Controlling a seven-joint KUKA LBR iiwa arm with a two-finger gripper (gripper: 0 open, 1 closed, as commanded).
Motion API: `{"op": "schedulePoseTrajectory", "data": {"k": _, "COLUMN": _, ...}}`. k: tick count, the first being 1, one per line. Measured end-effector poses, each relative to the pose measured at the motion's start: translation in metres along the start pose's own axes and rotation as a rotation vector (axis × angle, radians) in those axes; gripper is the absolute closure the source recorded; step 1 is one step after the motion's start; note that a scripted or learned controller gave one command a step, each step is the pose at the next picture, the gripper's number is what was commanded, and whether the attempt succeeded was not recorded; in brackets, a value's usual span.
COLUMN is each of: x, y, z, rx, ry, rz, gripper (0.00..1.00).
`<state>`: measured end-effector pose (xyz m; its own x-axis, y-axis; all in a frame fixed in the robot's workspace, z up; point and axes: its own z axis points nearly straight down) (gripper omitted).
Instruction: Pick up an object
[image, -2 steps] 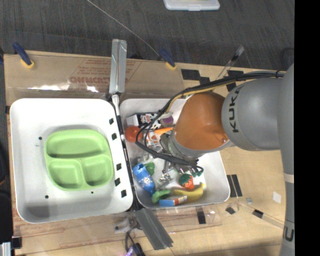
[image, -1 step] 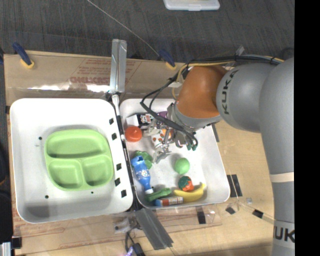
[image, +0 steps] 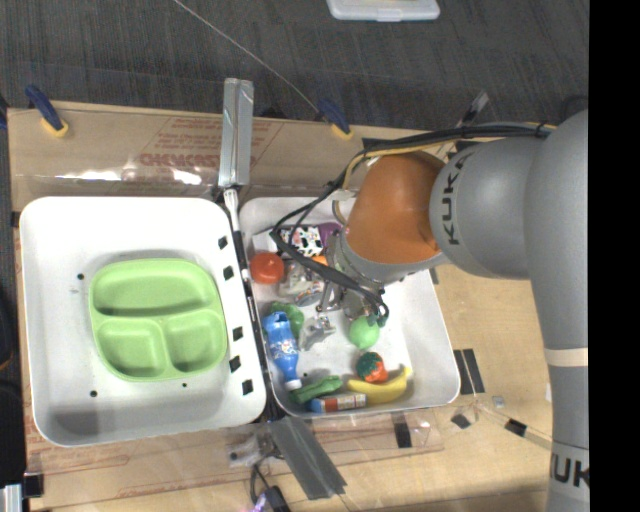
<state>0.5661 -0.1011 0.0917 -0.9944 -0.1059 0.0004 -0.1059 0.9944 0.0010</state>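
Gripper (image: 330, 318) hung low in the right bin (image: 436, 340) among the toys; couldn't tell jaw state. Best to centre over one toy before closing.

Grey arm (image: 500, 210) bent low, jaws downward, wrist orange-banded.

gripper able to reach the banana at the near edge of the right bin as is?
Probably yes. The banana lies uncovered along the right bin's near wall, with the gripper low over the middle. A strawberry-like toy touches it and the wall is close, so finger room looks tight.
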Motion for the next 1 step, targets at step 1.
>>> {"op": "schedulePoseTrajectory", "data": {"k": 1, "x": -0.0418, "y": -0.0526, "z": -0.0502, "rx": 0.004, "ry": -0.005, "rz": -0.366, "gripper": 0.0}}
